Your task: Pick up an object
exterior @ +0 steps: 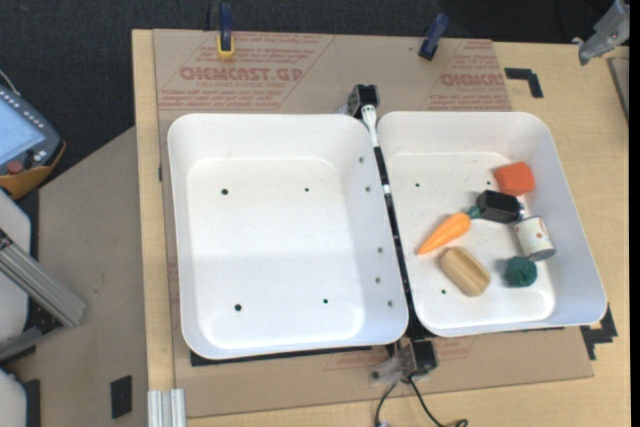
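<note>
Gripper [605, 30] is hanging at the far right edge, above the bench's back corner and well apart from both bins; only a grey metal bit is showing, so whether it is released or clenched cannot be told, and nothing is showing in its grasp. Right bin [560, 300] is holding all the objects, clustered toward its right half. Orange block [514, 178] is sitting farthest back, with a black piece [497, 206] lying just in front of it. Carrot [444, 233] is lying tilted, its thick end touching the black piece and its tip pointing front-left. Silver cylinder [533, 238] is resting just right of the black piece, and a teal ball [519, 271] is sitting just in front of the cylinder. Tan cylinder [466, 271] is lying between the carrot and the ball. Left bin [185, 215] is sitting beside the right one, their rims touching. Both bins are resting on a brown sheet [160, 95] that two blue clamps [223, 20] are pinning at the back.
</note>
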Action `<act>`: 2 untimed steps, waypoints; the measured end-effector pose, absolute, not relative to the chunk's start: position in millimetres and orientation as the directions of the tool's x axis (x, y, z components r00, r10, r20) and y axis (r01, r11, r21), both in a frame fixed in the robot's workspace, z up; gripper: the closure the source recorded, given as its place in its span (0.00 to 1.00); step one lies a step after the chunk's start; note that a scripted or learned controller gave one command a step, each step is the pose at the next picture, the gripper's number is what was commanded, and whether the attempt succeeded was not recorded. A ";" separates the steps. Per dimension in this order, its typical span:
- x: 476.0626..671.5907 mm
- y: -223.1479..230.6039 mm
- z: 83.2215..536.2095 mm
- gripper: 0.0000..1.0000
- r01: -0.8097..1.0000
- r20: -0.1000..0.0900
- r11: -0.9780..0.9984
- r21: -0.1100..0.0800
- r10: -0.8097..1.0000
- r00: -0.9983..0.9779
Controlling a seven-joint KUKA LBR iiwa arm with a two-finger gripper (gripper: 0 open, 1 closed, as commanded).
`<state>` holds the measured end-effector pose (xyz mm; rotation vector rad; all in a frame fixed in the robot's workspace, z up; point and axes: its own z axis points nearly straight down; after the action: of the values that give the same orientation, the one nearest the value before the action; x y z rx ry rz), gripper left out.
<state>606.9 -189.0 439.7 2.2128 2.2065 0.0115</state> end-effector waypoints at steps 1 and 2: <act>607.7 -199.6 91.9 0.00 1.000 -0.001 0.000 -0.001 1.000 0.000; 641.1 -202.3 242.4 0.00 1.000 -0.006 0.002 0.017 1.000 -0.002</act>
<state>641.1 -202.3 242.4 2.2077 2.2123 0.0118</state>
